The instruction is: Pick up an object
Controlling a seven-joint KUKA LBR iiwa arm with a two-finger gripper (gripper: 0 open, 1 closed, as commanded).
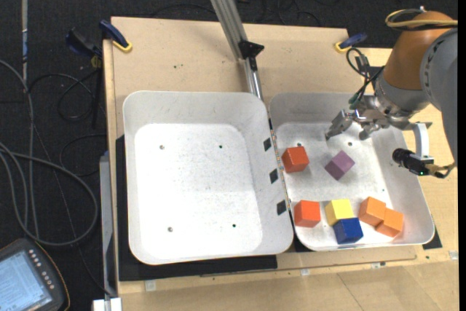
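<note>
My gripper hangs over the back of the right bin, its fingers spread apart with nothing between them. Several blocks lie in that bin. A purple block sits just below the gripper, toward the bin's middle. An orange block lies left of it. Along the front edge sit another orange block, a yellow block, a blue block and two orange blocks touching each other at the right.
The left bin stands beside the right one, sharing a middle wall. A slanted metal pole runs down from the top to the bins' junction. Clamps sit at the board's back corners.
</note>
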